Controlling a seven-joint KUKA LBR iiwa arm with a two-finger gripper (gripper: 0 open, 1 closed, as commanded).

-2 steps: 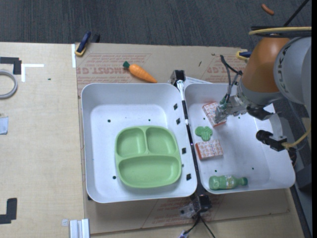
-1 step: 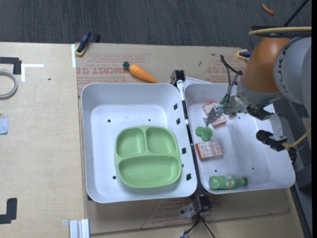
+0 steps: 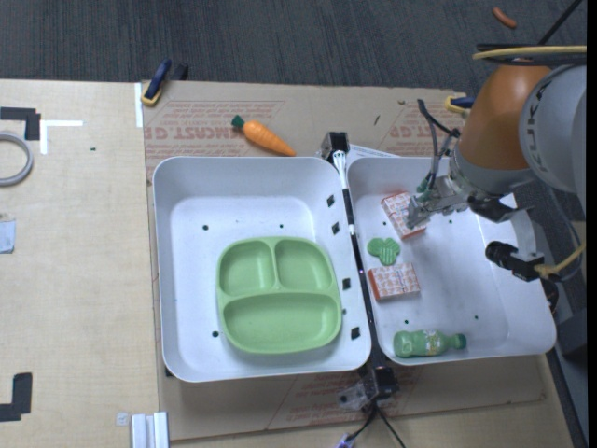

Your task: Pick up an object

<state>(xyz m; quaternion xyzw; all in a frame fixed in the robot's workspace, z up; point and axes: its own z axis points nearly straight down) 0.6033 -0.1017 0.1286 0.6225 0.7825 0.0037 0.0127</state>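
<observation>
My gripper reaches down into the right bin, its tips at a pink patterned packet near the bin's back left. Whether the packet sits between the fingers is hidden by the wrist. A small green clover-shaped toy lies just in front of that packet. A second pink packet rests below the toy. A green bottle lies on its side near the front wall.
The left bin holds a green divided plate. A toy carrot lies on the cardboard behind the bins. A blue clamp sits at the cardboard's back left corner. Cables hang by the arm on the right.
</observation>
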